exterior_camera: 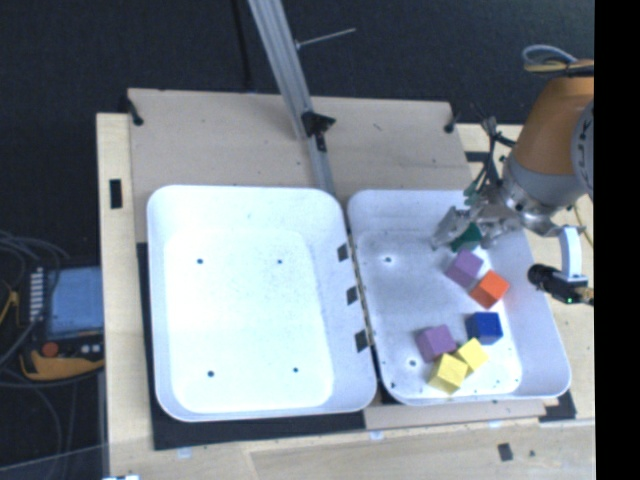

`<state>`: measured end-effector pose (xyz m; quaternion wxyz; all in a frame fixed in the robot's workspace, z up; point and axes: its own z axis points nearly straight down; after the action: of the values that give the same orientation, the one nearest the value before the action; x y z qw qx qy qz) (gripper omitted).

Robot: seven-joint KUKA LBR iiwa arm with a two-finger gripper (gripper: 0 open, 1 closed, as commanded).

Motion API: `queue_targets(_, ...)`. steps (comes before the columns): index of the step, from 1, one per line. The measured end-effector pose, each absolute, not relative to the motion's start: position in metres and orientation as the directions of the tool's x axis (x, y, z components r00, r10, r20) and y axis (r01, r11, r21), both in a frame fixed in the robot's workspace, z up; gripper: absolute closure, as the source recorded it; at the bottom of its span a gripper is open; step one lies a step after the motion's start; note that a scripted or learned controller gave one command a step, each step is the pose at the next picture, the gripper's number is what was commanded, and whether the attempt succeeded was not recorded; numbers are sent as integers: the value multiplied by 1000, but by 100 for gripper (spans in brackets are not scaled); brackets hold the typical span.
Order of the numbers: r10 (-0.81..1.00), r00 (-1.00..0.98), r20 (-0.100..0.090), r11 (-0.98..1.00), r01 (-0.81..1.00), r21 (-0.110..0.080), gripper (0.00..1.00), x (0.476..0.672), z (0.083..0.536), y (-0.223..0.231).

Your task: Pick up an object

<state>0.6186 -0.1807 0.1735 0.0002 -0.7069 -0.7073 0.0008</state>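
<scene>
Yellow blocks (458, 363) near the table's front edge in the right bin (400, 238), purple, blue, orange blocks (490, 288) behind, claw (462, 230) hovering above a lilac block (465, 267), grip state unclear

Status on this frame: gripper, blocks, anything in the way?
Gripper low over right bin, nothing seen held. Purple block just below it, orange block touching that one.
</scene>
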Motion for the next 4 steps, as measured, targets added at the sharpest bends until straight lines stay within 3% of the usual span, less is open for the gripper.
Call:
queue_targets(1,1000,1,-13,-1,1000,15,0,620,121,-188)
queue_targets(2,1000,2,-5,-2,1000,8,0,619,119,-186)
queue_targets(3,1000,4,-4,-4,1000,7,100,619,127,-187)
queue_targets(4,1000,2,-3,-2,1000,6,100,621,171,-190)
